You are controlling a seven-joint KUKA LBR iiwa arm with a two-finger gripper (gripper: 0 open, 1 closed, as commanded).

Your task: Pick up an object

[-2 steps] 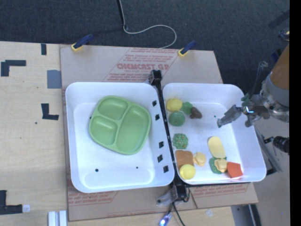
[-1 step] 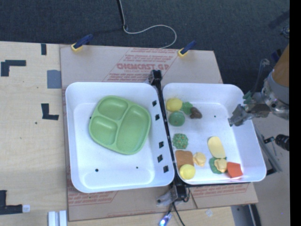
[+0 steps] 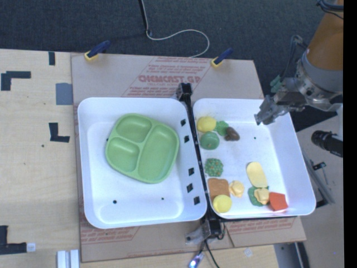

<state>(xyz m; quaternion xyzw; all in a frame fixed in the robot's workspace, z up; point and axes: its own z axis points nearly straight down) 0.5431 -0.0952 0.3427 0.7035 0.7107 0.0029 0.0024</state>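
Two shallow white bins sit side by side on a sheet of cardboard (image 3: 167, 80) that lies on the counter (image 3: 33, 149). The left bin (image 3: 92, 205) holds one item: a green divided plate (image 3: 142, 148) with three compartments, lying flat near the bin's centre.

The right bin (image 3: 284, 144) holds about eleven small toy food pieces, grouped along its left wall and near edge:
- One yellow round piece (image 3: 206, 123) at the far left corner.
- One small green piece (image 3: 222, 128) just beside it, touching one dark brown piece (image 3: 232, 134).
- One green round piece (image 3: 210, 141) below the yellow one.
- One green bumpy piece (image 3: 213, 166), broccoli-like, further toward the near edge.
- One orange-brown slab (image 3: 218, 186), with one yellow ball (image 3: 222, 204) touching its near side.
- One small pale yellow piece (image 3: 237, 188) beside the slab.
- One pale yellow oval (image 3: 256, 174) toward the middle of the bin.
- One green-and-yellow piece (image 3: 259, 196) below the oval, touching one red-orange block (image 3: 278, 201) at the near right.

The claw (image 3: 266, 116) hangs over the far right part of the right bin, well apart from all the pieces. Whether it is wide or narrow cannot be told at this angle; no piece shows between its tips.

Two clamps with blue and yellow handles, one (image 3: 96, 50) at the left and one (image 3: 221, 56) at the right, grip the far edge of the cardboard. Red print on the cardboard is upside down and not fully legible. One thin cable (image 3: 167, 37) loops across the dark floor beyond the counter.
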